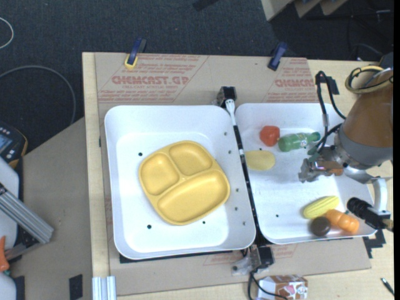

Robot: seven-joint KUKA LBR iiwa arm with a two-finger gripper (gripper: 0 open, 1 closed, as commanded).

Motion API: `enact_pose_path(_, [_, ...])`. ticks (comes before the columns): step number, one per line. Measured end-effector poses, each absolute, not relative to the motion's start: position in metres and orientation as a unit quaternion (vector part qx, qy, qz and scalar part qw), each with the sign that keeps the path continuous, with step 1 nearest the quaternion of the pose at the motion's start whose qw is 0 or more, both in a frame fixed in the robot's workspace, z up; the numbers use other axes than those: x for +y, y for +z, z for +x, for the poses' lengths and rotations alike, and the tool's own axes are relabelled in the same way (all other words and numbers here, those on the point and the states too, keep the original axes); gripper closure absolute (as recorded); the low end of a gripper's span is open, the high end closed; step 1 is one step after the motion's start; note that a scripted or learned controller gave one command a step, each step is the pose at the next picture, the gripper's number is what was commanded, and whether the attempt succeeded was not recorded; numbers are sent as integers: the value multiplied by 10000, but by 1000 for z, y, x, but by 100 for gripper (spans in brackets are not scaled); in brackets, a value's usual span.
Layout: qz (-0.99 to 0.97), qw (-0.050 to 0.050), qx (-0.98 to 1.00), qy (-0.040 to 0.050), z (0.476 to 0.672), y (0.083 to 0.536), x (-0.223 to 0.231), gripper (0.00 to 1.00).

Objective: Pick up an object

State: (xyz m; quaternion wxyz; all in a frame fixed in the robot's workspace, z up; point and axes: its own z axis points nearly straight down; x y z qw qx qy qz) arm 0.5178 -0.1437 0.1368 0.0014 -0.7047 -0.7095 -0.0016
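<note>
The pick looks barely begun, judging by how things lie. The gripper [311, 169] hangs low over the right bin [284, 220], in the bare patch between the 2 clusters of toy food, and nothing shows between its fingers; whether they stand open or closed I cannot tell, since they read as a small dark blur against the white floor.

All 6 candidates sit in that right bin, none lifted. Toward the far side lie a red tomato-like piece [269, 135], a green vegetable [295, 142] just beside it, and a pale yellow lump [260, 160] near the dividing wall. Toward the near corner lie a yellow corn cob [320, 205], an orange carrot-like piece [344, 220] and a brown rounded piece [320, 227], bunched and touching. The left bin [122, 167] holds a yellow 3-compartment plate [184, 181].

Left to do: choose 1 item, close on it and raise it.

The arm's upper part is cut off at the right edge, and the wrist hides part of the bin floor beneath it.
</note>
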Motion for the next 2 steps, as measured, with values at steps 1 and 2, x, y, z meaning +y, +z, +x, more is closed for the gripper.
enact_pose_path(1, [-7010,10,-7132,-34,489,187,37,100])
enact_pose_path(2, [-7046,-52,-7095,-87,481,372,66,100])
